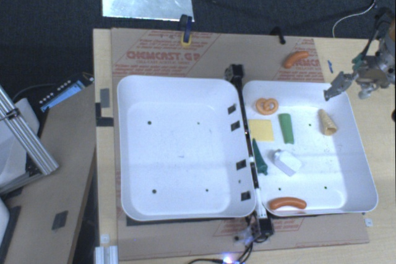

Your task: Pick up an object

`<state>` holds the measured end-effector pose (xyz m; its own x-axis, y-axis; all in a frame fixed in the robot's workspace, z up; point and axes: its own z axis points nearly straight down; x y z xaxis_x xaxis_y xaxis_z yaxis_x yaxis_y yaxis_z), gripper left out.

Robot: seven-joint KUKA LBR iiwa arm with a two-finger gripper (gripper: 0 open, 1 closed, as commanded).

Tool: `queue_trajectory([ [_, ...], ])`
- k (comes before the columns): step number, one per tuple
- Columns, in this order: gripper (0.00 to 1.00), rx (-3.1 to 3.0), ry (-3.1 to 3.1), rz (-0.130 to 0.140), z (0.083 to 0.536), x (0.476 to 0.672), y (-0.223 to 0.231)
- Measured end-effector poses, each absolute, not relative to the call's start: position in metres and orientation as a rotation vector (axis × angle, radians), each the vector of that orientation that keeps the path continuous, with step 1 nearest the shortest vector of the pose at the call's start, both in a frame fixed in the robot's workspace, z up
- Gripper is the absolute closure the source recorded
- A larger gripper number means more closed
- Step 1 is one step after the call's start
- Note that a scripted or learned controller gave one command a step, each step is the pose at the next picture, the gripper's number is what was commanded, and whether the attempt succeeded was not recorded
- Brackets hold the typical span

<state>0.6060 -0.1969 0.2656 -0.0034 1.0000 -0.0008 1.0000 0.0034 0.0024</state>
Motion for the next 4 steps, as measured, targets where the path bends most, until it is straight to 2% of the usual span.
queue_trajectory([
  [1, 1.0, 2.209, 2.225, 0.006, 0.277, 0.607, -0.197],
  [2, 1.0, 2.198, 2.216, 0.018, 0.433, 0.65, -0.181],
  [3, 1.0, 2.196, 2.233, 0.02, 0.527, 0.631, -0.065],
  [4, 1.0, 2.224, 2.237, -0.015, 0.31, 0.596, -0.032],
])
